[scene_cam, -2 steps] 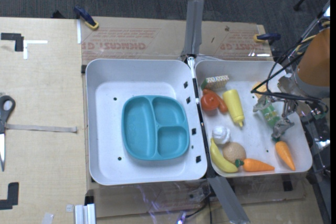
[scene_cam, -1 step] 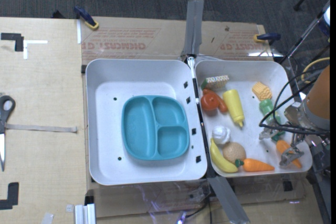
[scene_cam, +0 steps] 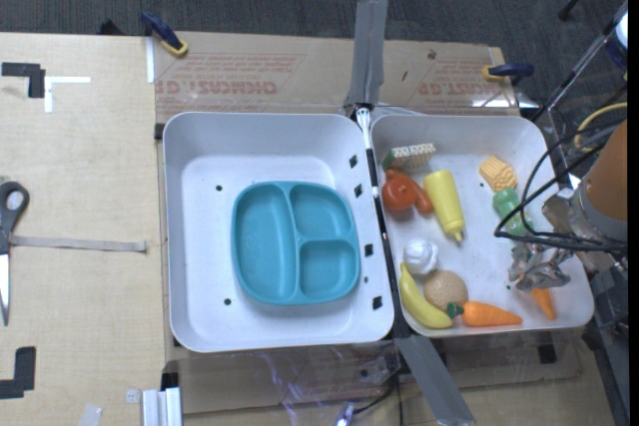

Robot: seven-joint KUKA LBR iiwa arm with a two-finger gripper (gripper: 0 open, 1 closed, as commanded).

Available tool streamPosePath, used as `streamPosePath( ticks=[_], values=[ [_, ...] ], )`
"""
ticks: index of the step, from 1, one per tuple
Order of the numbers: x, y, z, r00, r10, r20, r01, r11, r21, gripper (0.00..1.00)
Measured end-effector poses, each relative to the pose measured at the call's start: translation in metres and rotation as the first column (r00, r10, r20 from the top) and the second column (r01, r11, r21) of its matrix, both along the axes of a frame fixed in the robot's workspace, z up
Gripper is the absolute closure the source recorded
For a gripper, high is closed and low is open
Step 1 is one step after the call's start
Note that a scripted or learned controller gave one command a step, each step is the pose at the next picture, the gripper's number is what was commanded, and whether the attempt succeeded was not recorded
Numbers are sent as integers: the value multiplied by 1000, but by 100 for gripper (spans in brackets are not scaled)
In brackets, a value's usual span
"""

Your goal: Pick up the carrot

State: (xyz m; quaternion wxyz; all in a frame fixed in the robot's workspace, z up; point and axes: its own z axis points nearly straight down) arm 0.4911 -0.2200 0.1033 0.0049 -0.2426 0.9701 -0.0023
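Observation:
The carrot (scene_cam: 490, 315) is orange with a green top. It lies flat along the front wall of the right bin (scene_cam: 469, 128), its tip pointing right. A second, smaller orange piece (scene_cam: 543, 302) lies near the bin's front right corner. My gripper (scene_cam: 539, 271) hangs low over that corner, just above the small orange piece and about a hand's width right of the long carrot. The arm comes in from the right edge, with black cables looping across it.
A banana (scene_cam: 420, 299), a brown ball (scene_cam: 445, 288) and a white garlic (scene_cam: 420, 255) crowd the carrot's green end. Farther back are a yellow bottle (scene_cam: 446, 203), a red vegetable (scene_cam: 399, 194), corn (scene_cam: 497, 173) and a green item (scene_cam: 506, 209). The left bin (scene_cam: 190, 244) holds a teal divided plate (scene_cam: 297, 241).

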Motion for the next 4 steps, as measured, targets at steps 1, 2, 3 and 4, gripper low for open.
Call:
streamPosePath(
  ticks=[1,2,3,4],
  values=[
    [6,45,-10,995,102,-6,-102,995,1,100],
    [6,44,-10,995,102,-6,-102,995,1,0],
    [0,-2,-10,984,175,-5,-175,984,0,0],
    [3,-1,1,984,179,2,-179,984,-3,100]
  ],
)
